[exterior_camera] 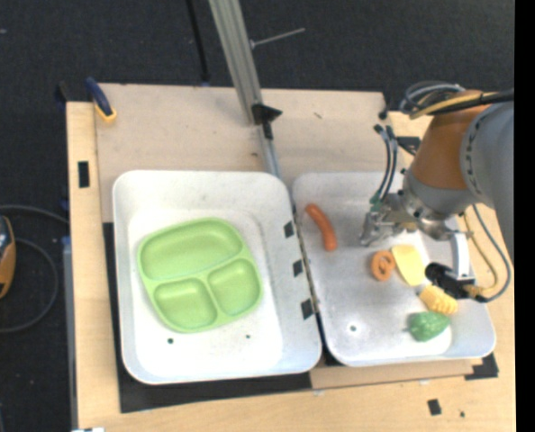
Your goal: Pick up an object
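Gripper (373, 231) low in right bin (358, 331), finger state unclear, orange sausage (321, 227) at its 9 o'clock, apart, green tray (200, 274) in left bin (159, 196)

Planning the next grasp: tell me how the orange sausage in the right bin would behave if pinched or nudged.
The orange sausage looks rounded and elongated, so a sideways nudge would probably roll it. Its smooth, toy-like surface may slip from a pinch. It lies alone on the right bin floor, so it would likely move freely.
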You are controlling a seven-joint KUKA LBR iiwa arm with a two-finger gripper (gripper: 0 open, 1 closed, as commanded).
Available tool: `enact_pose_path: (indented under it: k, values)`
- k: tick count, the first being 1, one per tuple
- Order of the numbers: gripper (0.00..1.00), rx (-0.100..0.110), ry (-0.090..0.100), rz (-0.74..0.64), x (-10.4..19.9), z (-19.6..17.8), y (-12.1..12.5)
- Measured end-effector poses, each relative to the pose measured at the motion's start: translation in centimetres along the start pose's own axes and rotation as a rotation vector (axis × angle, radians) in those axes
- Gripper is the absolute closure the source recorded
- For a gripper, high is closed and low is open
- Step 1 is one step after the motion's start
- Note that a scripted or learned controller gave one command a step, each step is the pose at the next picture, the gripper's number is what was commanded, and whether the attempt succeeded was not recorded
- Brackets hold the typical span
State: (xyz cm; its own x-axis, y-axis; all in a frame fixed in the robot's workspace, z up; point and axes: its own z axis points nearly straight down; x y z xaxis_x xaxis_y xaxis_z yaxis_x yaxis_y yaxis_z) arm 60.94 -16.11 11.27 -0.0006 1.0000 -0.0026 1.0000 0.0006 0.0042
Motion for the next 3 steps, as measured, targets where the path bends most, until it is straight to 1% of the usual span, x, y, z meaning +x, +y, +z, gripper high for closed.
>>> enact_pose_path:
  k: [1, 2, 3]
  values:
    - [1.0, -0.002, 0.0, 0.0, -0.8, -4.8, -0.2]
    - [1.0, -0.003, 0.0, -0.002, -1.0, -10.3, 0.0]
    - [1.0, 0.002, 0.003, -0.005, 3.9, -11.9, -1.6]
